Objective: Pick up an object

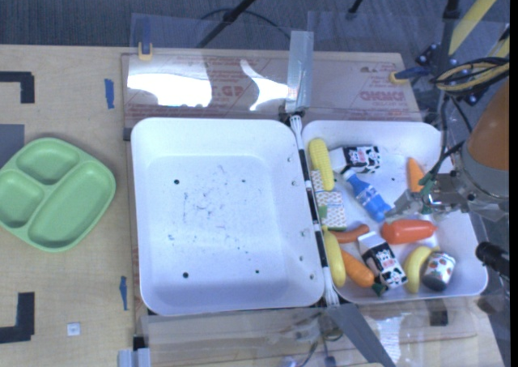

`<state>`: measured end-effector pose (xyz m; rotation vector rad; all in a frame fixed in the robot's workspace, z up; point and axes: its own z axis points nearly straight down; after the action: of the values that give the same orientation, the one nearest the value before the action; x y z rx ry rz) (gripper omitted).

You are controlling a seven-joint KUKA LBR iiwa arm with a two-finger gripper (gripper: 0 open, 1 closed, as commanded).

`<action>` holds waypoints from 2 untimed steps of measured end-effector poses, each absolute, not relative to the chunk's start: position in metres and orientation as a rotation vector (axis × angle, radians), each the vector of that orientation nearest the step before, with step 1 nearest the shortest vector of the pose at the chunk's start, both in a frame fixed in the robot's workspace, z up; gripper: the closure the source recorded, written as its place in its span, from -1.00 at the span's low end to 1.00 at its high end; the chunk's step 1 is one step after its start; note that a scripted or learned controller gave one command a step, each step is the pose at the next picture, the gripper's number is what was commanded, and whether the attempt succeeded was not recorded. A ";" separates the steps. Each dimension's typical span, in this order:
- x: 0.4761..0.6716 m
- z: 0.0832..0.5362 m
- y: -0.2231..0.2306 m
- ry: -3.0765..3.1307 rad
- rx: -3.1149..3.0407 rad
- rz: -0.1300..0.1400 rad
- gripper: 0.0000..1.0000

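- Two shallow white bins are set side by side on the wooden counter (73, 74); the left bin (218, 211) shows a scuffed floor with faint blue marks, and the right bin (461, 272) is crowded with toy food.
- The gripper (422, 198) is seen low over the right bin, reaching in from the right, below the grey arm with its orange band (492, 140).
- Whether the fingers are apart or together cannot be told, since the metal parts blur together there; nothing is seen to be held between them.
- An orange-red pepper-like toy (409, 231) lies just below the gripper, close to it; contact cannot be judged.
- A small carrot (415, 174) lies just above the gripper, near the bin's far right side.
- A blue bottle (368, 198) lies tilted to the gripper's left, in the middle of the bin.
- A corn cob (320, 162) lies along the bin's left wall, with a patterned packet (330, 207) just below it.
- A black-and-white cow toy (361, 158) is placed near the top, and a second one (385, 263) near the bottom.
- A larger carrot (356, 266) and a yellow banana (334, 258) lie at the lower left of the bin, with a thin red piece (350, 235) above them.
- Another banana (418, 266) and a round grey and red toy (439, 270) rest at the lower right.
- A green divided plate (53, 192) sits on the counter, well left of both bins.
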<state>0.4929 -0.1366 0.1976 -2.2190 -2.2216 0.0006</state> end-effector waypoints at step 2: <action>0.602 0.102 -0.209 -2.235 -2.208 -0.039 -1.00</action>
<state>0.6016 -0.2095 0.1024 -2.2082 -2.2354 -0.0394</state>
